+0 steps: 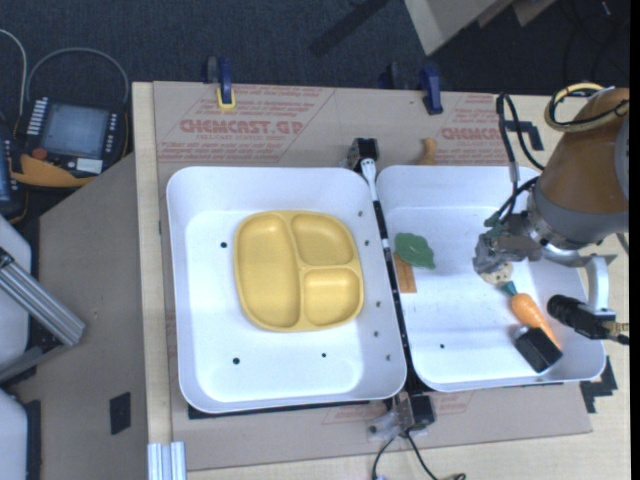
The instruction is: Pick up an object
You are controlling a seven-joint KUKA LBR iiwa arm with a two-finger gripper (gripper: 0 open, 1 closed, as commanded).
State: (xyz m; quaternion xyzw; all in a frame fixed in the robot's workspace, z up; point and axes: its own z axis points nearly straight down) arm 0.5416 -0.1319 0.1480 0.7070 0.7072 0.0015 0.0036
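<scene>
Trouble, if it comes, comes from how little I can see under my own wrist. My end effector [497,258] hangs low in the right bin [450,353], and whether it is released or clenched I cannot tell; its tip is a blur of grey against the white floor. The carrot-like orange piece [529,311] lies just beside it, toward my near side, one pale end seeming to reach up under the tip (touching or merely close, I cannot say). Nothing is visibly caught, so I judge nothing held.

First risk: I come down off-centre on that orange piece. It looks narrow and rounded, and a push on one end would likely make it roll or pivot away toward the black block [537,349] lying just past its other end, near the bin's corner.

Second risk: I close on both at once, or wedge the orange piece against the block, and lift neither.

Third: the green leaf-shaped piece [415,250] sits well apart, near the divider between the bins, flat and probably thin, so a grasp there may scrape the floor.

The yellow divided plate [298,269] in the left bin [200,368] is out of my way.
</scene>
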